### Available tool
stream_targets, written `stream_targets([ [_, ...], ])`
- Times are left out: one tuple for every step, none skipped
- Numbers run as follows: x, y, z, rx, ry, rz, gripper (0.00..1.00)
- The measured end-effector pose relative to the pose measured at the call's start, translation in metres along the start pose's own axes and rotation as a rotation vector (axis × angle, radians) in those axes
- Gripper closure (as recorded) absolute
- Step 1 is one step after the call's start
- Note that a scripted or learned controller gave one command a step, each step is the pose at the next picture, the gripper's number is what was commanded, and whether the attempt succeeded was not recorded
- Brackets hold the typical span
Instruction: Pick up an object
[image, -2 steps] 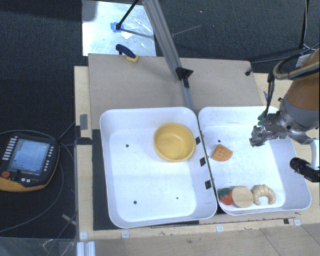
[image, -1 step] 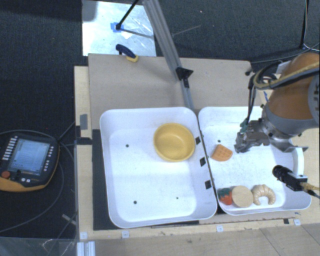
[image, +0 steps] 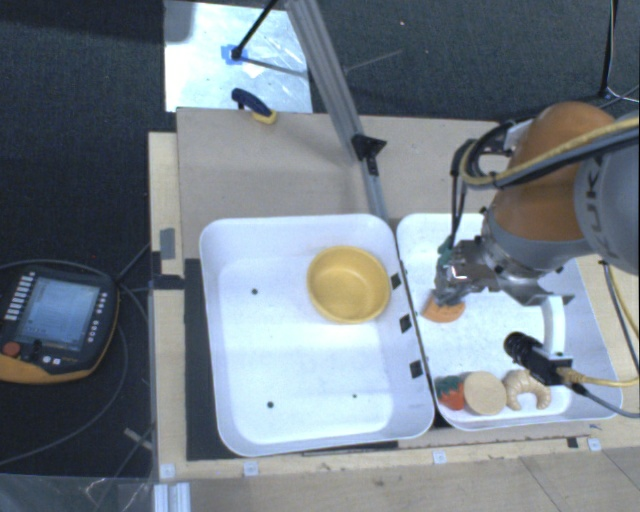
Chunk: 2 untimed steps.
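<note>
The arm comes in from the right, its orange band above the right bin (image: 590, 330), and the jaws (image: 447, 293) hang low over that bin's left part, right at an orange disc (image: 446, 312). The disc lies on the bin floor close to the wall shared with the left bin, and the jaws' tips meet its upper edge; whether they are released or clenched on it I cannot tell. Near the right bin's front wall sit a red piece (image: 452, 397), a tan round block (image: 485, 393) and a pale curled piece (image: 526, 388), packed close together. The left bin (image: 300, 400) holds a yellow bowl (image: 348, 284), upright, toward its back right corner. Both bins rest on the counter (image: 270, 165), and a pendant (image: 52, 322) lies off to the left.
</note>
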<state>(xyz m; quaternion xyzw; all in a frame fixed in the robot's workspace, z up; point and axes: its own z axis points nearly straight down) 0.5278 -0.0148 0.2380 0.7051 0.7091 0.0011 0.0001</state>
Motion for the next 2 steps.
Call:
stream_targets([
  [0.047, -0.006, -0.007, 0.000, 0.000, 0.001, 1.00],
  [0.089, -0.014, 0.001, 0.001, -0.001, 0.002, 1.00],
])
